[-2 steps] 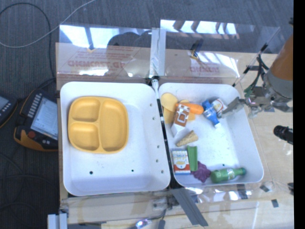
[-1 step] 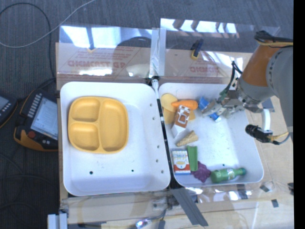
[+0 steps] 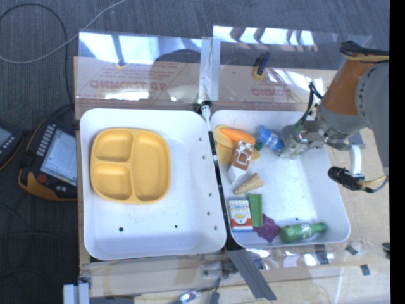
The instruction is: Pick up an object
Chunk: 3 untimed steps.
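Observation:
My gripper [image 3: 292,148] hangs low over the back of the right bin [image 3: 316,189], on the grey arm with the orange band [image 3: 345,87] that comes in from the right. Just left of it, close to or touching it, lies a small blue bottle [image 3: 268,137]. Farther left are an orange carrot-shaped piece [image 3: 233,133] on a yellow item, and a white and orange carton [image 3: 241,156]. A bread-like wedge [image 3: 248,182] lies below the carton.
The front of the right bin holds a small red and white box [image 3: 238,213], a green block [image 3: 255,209], a purple piece [image 3: 268,228] and a green bottle [image 3: 302,231]. A yellow divided plate [image 3: 130,164] lies in the left bin [image 3: 152,233].

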Each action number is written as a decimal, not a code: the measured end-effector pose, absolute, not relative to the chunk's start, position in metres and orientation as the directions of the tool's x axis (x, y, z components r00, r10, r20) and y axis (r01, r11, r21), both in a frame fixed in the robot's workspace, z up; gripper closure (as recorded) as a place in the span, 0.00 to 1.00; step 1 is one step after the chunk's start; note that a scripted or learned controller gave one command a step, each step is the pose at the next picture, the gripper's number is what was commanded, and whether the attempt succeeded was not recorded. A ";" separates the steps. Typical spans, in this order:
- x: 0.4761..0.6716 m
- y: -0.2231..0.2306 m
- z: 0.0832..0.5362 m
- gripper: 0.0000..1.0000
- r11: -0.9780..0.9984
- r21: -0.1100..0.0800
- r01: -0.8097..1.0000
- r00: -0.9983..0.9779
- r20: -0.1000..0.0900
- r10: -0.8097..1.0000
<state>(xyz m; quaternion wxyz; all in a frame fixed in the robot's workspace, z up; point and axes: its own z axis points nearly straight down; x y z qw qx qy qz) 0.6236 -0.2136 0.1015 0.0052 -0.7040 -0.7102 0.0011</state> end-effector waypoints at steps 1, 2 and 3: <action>0.610 -0.222 0.207 1.00 0.007 -0.002 1.000 -0.007 -0.002 1.000; 0.666 -0.179 0.182 1.00 -0.154 -0.006 0.988 0.154 -0.002 0.988; 0.666 -0.179 0.183 0.00 -0.154 -0.004 0.988 0.154 -0.004 0.988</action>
